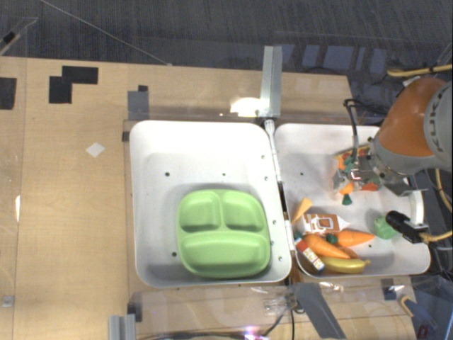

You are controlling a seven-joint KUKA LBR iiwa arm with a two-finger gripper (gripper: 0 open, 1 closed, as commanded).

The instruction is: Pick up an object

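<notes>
While the arm reaches in from the right, the gripper [356, 173] sits low in the right bin [311, 147], over small orange and green pieces [345, 163] — whether anything is pinched cannot be told. Near the front wall lie a carrot [354, 238] and banana [345, 264]. The left bin [152, 147] holds a green tray [223, 232].

No text, number or brand can be read anywhere. The small white and orange carton [323, 224], lying in the right white bin [311, 154] among the toy foods, carries a printed orange and white label, but its marks are too small and blurred to make out. The black block-shaped patches [73, 82] on the pale wooden surface [64, 211] carry no letters.
</notes>
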